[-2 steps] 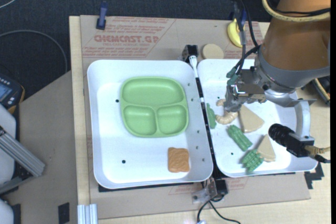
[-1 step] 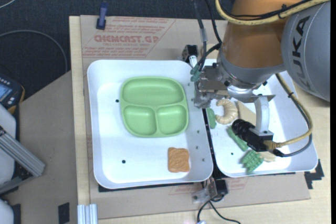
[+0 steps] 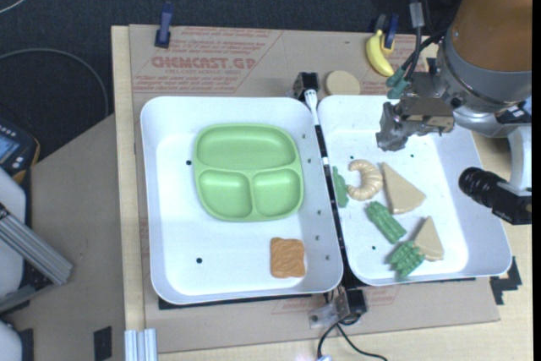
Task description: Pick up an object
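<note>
My gripper (image 3: 391, 139) hangs over the upper middle of the right bin (image 3: 473, 258), a little above a tan croissant (image 3: 366, 178). Nothing shows between its fingers. To the right of the croissant lies a beige wedge (image 3: 400, 191). Below them are a green ridged piece (image 3: 385, 221), a second beige wedge (image 3: 430, 240) and a green leafy piece (image 3: 405, 259). A small green strip (image 3: 340, 186) lies by the bin's left wall. In the left bin (image 3: 165, 207) sit a green divided plate (image 3: 248, 172) and an orange-brown waffle piece (image 3: 287, 257).
A banana (image 3: 379, 54) and a round tan disc (image 3: 342, 83) lie on the board behind the right bin. A blue clamp (image 3: 164, 24) holds the board's far left corner. The arm's grey body and orange band fill the upper right.
</note>
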